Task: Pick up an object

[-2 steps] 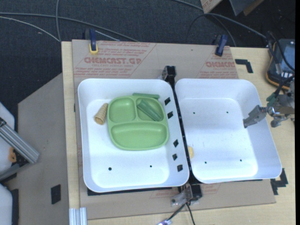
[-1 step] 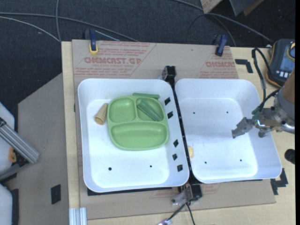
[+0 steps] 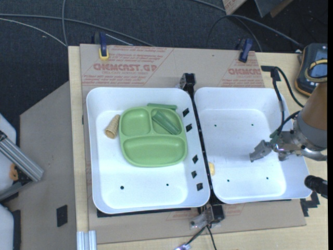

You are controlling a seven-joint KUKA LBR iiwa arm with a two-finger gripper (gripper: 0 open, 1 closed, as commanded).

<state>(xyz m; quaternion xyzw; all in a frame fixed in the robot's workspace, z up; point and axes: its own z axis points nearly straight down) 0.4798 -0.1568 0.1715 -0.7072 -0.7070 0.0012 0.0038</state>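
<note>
1. The left bin (image 3: 99, 155) sits toward the table's left edge and carries all the loose things. A small tan cone (image 3: 111, 126) lies on its side near the bin's left wall, just beside the green plate; lying flat and apart from other things, it looks like an easy target.
2. The green divided plate (image 3: 152, 139) rests flat in the upper middle of that bin. A dark green piece (image 3: 166, 122) lies in its upper right compartment, tilted, so the low ridge around it likely keeps it from sliding out.
3. Black clips (image 3: 188, 126) run down the seam where the two bins meet, probably holding the walls together. A small yellowish bit (image 3: 211, 168) sits at that seam, near the right bin's lower left corner.
4. The right bin (image 3: 234, 191) lies toward the table's right edge, its floor showing a few dark dots.
5. The claw (image 3: 258, 153) hangs low over the right bin's right half, pointing left, with the arm reaching in over the bin's right wall. Nothing is seen between its tips, and whether they are wide or narrow cannot be told. The pickable things are all well apart from it, in the other bin, so the grasp is judged not yet begun.
</note>
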